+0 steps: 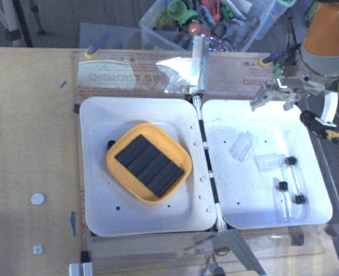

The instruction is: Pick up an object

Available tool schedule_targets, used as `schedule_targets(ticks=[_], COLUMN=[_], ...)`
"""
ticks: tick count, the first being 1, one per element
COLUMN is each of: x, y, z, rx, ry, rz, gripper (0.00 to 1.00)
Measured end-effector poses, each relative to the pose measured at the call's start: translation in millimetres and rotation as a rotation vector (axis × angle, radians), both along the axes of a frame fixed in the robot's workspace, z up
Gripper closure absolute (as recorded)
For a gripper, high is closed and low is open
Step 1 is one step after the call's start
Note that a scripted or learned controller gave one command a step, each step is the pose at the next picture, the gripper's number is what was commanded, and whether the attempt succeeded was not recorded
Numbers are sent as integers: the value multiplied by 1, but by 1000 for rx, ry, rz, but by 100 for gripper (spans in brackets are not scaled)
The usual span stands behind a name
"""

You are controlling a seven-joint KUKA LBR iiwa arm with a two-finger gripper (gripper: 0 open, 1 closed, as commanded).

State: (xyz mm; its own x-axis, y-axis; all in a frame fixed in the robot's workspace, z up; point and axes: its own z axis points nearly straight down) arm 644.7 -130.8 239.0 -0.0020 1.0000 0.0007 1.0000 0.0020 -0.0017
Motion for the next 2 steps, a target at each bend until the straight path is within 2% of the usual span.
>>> schedule_targets(ticks=[1, 2], x=[-36, -35], y=[15, 14], z=[-144, -134], rx=[-2, -3], ry=[-6, -10], rz=[96, 94], gripper=[0, 100])
